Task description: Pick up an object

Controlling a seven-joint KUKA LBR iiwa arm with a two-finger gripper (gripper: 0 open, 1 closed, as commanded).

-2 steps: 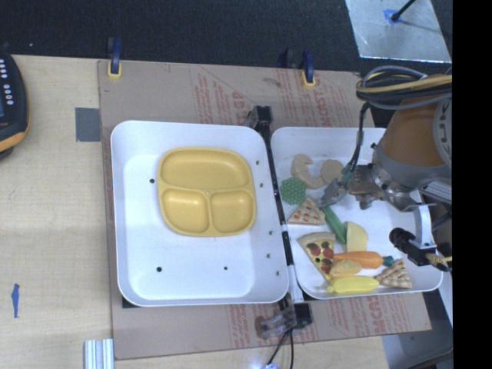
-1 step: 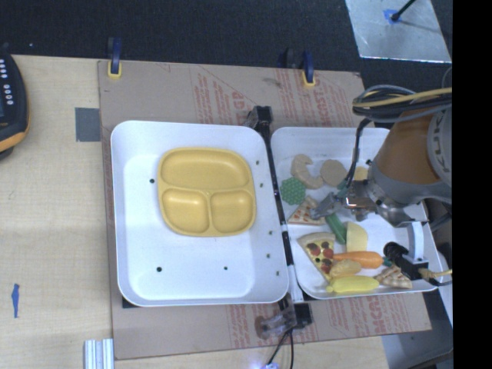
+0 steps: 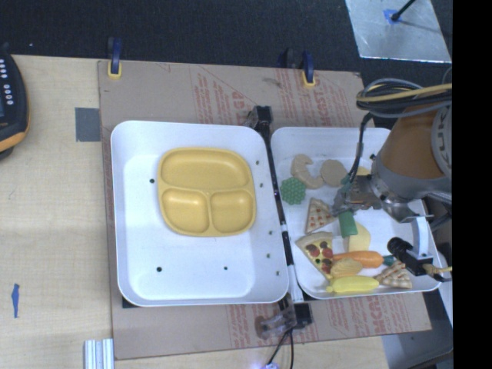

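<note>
I've got the arm (image 3: 411,148) in from the right, orange band showing, with the gripper (image 3: 350,206) down inside the right bin (image 3: 307,137) and hanging over the toy food. Its tips sit right at a small green block (image 3: 347,224), touching or nearly so, but from this slant I can't tell whether anything is pinched between them. Around it I see a green bumpy ball (image 3: 293,190) near the bin's left wall, two tan cookie-like pieces (image 3: 317,172) toward the back, a pizza slice (image 3: 317,214) just left of the block and another pizza slice (image 3: 320,250) below it. Toward the front lie an orange carrot (image 3: 361,259) and a yellow banana-like piece (image 3: 354,285). Over in the left bin (image 3: 131,229), a yellow divided plate (image 3: 206,190) sits alone, well apart from the gripper.
</note>
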